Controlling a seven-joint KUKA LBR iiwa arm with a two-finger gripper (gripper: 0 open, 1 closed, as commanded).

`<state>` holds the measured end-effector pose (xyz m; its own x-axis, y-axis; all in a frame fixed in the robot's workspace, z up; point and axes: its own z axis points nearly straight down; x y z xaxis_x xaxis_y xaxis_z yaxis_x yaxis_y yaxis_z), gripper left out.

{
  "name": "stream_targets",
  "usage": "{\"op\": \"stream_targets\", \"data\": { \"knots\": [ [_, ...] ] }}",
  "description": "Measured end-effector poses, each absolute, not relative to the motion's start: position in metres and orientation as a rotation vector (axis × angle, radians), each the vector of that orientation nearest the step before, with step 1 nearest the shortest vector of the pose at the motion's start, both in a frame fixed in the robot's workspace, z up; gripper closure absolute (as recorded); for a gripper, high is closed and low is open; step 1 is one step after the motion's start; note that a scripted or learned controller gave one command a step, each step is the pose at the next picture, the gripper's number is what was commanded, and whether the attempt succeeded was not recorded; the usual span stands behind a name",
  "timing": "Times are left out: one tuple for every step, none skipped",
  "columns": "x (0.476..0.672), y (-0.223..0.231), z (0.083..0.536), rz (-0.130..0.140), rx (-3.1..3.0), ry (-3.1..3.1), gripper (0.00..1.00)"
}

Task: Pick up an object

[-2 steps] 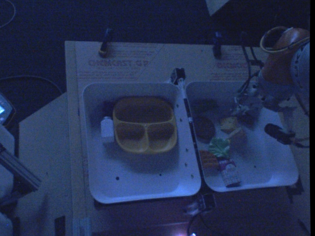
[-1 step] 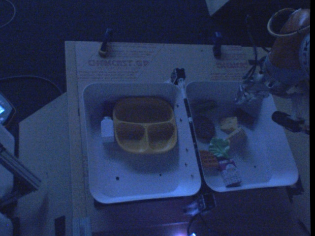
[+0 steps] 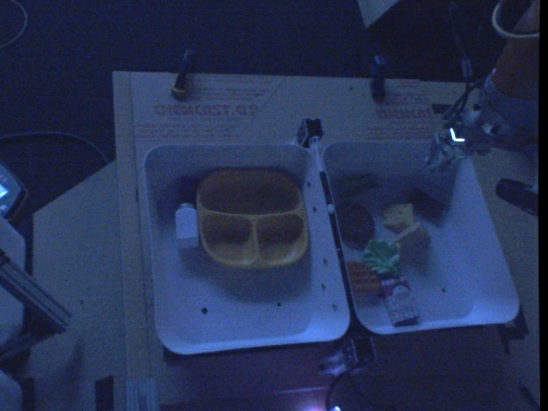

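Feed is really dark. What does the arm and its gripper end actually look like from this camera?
The arm enters at upper right: an orange band with a pale ring above it, then grey wrist hardware. The gripper end is a grey, cluttered cluster with thin cables and a small bright lit mark.

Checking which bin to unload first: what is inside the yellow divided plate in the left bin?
The yellow divided plate shows three compartments with nothing visible in them, though the picture is dim. A small white bottle stands beside it. Whatever is under the plate is covered.
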<state>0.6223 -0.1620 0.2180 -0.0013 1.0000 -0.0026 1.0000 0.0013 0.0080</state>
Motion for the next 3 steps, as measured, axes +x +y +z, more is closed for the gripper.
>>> {"op": "stream_targets", "data": {
  "knots": [
    [0.623, -0.162, 0.226, 0.003, 2.217, 2.22, 1.0],
    [0.59, -0.124, 0.215, -0.002, 2.222, 2.228, 1.0],
    [0.561, -0.074, 0.217, -0.002, 2.22, 2.23, 1.0]
  ]
}}
